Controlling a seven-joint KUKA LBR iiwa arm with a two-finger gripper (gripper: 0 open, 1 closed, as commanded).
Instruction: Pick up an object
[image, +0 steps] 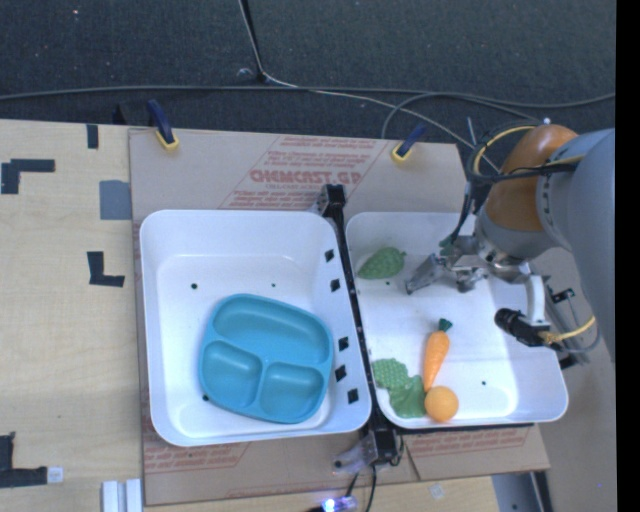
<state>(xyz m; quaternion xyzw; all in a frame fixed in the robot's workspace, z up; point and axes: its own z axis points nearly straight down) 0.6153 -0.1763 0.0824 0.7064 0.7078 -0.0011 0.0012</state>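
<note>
A KUKA arm's gripper (425, 277) hangs over the right bin (540, 405), its fingers spread and holding nothing, pointing toward a pale green leafy toy (382, 263) just beside it at nine o'clock. A toy carrot (435, 357), an orange ball (441, 403) and a darker green leafy toy (398, 385) lie untouched at six o'clock. Nothing appears lifted yet; the closing, grasping and raising all seem left to do. A blue divided plate (266, 357) sits in the left bin (165, 235).

I can't make out how the tool's (425, 278) fingers stand; the arm (575, 215) runs off my right edge.
</note>
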